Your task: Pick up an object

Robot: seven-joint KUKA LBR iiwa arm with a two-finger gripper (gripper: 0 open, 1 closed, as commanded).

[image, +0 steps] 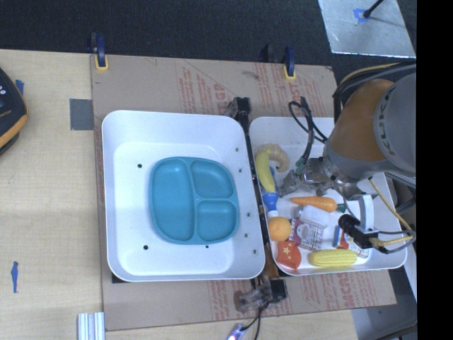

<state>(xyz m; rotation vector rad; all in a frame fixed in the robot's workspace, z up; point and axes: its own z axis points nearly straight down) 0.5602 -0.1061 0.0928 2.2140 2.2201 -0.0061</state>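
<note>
The right bin (322,127) holds a pile of toy food. A yellow banana (265,170) lies by its left wall, with an orange carrot (315,203) near the middle. Toward the front lie a small orange fruit (279,228), a red piece with a star (288,255) and a yellow corn cob (333,258). A white and red packet (311,231) sits among them. My gripper (301,178) hangs low over the bin, just right of the banana and just above the carrot. Nothing shows clearly in its grip.
The left bin (124,257) carries a blue divided plate (194,199). The grey arm with its orange band (361,119) covers the right bin's right half. Black cables (306,122) loop over the bin's far edge. A black clip (241,106) sits between the bins at the back.
</note>
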